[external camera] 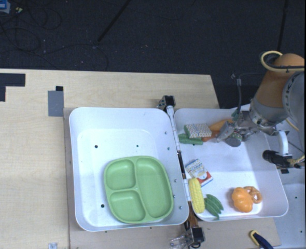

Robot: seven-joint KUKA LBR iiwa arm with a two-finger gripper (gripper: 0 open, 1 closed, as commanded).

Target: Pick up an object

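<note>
- Over the right bin point(277, 198), seen from the fixed overhead camera: the grey arm reaches in from the right, its gripper point(231, 134) low at the bin's far edge; whether it is spread or pinching anything cannot be told.
- Just beside the gripper lie a carrot point(217, 125), a speckled sponge block point(197, 130) and a green vegetable point(190, 139).
- Nearer the camera sit a small packet point(197, 170), a corn cob point(196, 195), green pea pods point(213, 204) and an orange pepper point(241, 199) touching a pretzel point(253, 193).
- Alongside, the left bin point(91, 128) holds a green divided plate point(138, 189).
</note>
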